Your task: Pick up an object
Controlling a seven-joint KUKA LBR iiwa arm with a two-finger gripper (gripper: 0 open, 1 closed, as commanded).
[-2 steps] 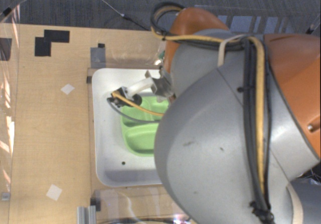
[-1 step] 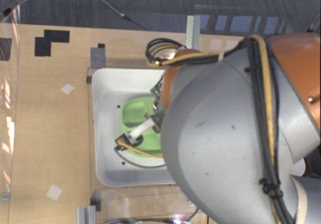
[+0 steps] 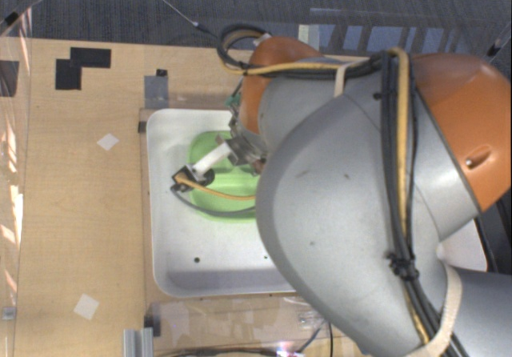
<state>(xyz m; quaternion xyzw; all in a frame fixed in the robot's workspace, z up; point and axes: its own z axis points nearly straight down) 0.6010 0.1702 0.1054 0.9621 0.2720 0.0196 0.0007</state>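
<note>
So, gripper [image 3: 240,149]: low over the green obj, wrist pointing down into the bin. Open or closed, couldn't tell, since the arm's bulk hid that.
Green obj [image 3: 234,183]: round, shallow-looking, lay in the upper half of the white bin. Prob the target, as it was right under the tool.
White bin [image 3: 188,255]: stood on the wooden bench [image 3: 80,211]. Lower half was mostly bare, so approach from above looked unobstructed.
Arm [image 3: 360,211]: reached in from the right, looming over that side of the bench.
Hold: nothing seen gripped. Judged the pick not yet confirmed.
</note>
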